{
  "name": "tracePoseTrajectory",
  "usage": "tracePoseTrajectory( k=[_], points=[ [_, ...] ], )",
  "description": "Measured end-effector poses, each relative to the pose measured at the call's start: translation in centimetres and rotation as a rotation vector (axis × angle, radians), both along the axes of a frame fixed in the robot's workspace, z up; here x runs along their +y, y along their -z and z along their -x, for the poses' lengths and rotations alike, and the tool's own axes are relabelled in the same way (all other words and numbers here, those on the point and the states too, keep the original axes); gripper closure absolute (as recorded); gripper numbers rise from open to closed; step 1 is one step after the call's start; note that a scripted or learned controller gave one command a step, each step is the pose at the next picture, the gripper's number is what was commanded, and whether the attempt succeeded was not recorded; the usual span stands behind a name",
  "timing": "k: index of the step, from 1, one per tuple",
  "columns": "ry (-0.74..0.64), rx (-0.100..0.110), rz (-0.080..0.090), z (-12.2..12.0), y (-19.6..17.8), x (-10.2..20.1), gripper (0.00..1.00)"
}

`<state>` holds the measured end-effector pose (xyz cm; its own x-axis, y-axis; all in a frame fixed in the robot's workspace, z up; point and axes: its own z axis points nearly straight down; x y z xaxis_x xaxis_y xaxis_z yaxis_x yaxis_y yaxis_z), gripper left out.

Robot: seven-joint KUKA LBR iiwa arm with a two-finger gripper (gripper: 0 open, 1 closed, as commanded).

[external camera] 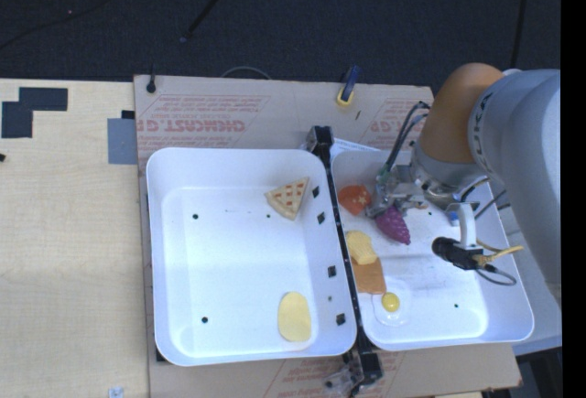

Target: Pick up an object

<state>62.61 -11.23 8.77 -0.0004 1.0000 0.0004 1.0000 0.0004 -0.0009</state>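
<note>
Gripper low over the purple grapes in the right bin.

Left of the divider point(331, 204): a pizza slice point(288, 198) and yellow oval point(294, 316). Right of it: tomato point(354, 198), grape bunch point(394, 224), then the gripper point(396, 197). Finger state unclear. Judged mid-approach; next comes closing on the grapes, then lifting.

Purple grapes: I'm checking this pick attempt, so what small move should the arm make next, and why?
Probably a short, straight descent. The hand sits just above the purple grapes in the right bin, with the orange fruit close on the left, so sideways drift risks nudging it.
</note>
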Motion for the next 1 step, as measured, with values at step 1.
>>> tracePoseTrajectory(
  k=[1],
  points=[
    [-0.002, 0.003, 0.000, -1.76, 0.03, -1.00, 1.00]
  ],
)
